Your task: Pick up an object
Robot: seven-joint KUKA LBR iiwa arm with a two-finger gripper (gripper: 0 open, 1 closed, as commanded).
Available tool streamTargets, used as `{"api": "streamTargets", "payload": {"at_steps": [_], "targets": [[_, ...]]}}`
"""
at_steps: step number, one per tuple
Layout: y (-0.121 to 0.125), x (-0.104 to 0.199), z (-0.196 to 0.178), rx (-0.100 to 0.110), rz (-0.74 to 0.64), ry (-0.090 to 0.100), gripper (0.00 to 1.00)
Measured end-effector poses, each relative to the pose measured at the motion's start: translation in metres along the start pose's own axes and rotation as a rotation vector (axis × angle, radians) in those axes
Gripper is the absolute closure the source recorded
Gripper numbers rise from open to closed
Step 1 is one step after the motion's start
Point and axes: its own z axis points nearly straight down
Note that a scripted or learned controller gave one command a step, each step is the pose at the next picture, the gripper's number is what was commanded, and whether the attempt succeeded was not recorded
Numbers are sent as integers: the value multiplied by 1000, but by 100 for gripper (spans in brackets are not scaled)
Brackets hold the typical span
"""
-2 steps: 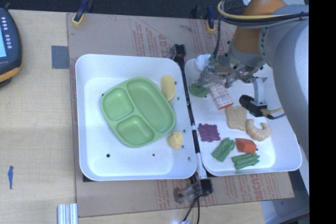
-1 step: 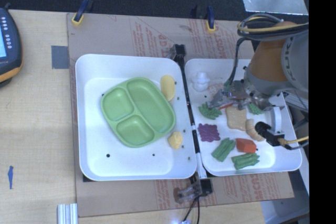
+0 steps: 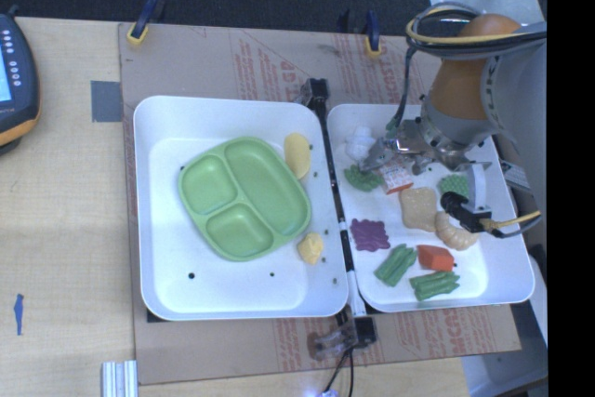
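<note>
A robotics lab: clamped cardboard (image 3: pixel 279 60), teach pendant (image 3: pixel 14 79), bench.

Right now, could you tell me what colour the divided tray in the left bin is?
Light green; the divided tray shows best in the camera view.

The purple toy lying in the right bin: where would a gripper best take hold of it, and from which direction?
Probably straight down from above, pinching across the narrower width of the purple toy. It lies flat on the right bin floor with bare white around it, apart from the green bean pod, so fingers have room on either side.
</note>
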Motion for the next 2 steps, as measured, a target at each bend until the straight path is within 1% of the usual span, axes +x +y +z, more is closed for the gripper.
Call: {"api": "streamTargets", "payload": {"at_steps": [1,2], "targets": [[29,12,2,55,-6,8,0],[-12,-17,0,1,3,1,0]]}}
